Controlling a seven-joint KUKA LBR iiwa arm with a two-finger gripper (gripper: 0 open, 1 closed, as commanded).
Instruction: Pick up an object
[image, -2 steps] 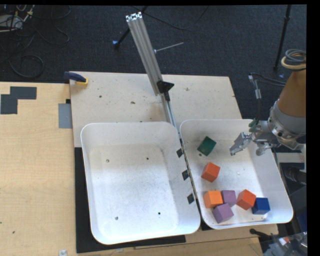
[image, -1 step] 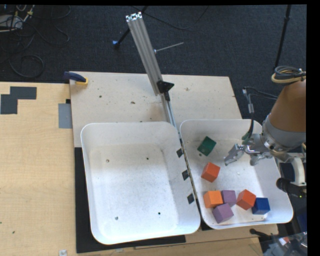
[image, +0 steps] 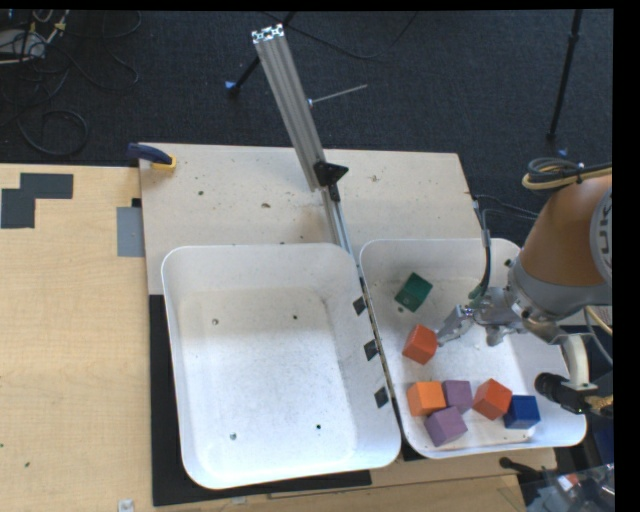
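One red-orange cube (image: 420, 344) lies just beside the jaws' tips.

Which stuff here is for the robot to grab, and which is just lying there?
For grabbing: green block, red-orange block, orange block, two purple blocks, another red-orange block, blue block; the gripper.

Just lying about: blue clamp, metal rail, floor cables.

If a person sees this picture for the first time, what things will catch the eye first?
The coloured blocks in the right bin stand out: a green block near its middle, a red block below it, and orange, purple, red and blue ones clustered at the near edge. The gripper hangs just right of the lone red block. The wide left bin lies beside it.
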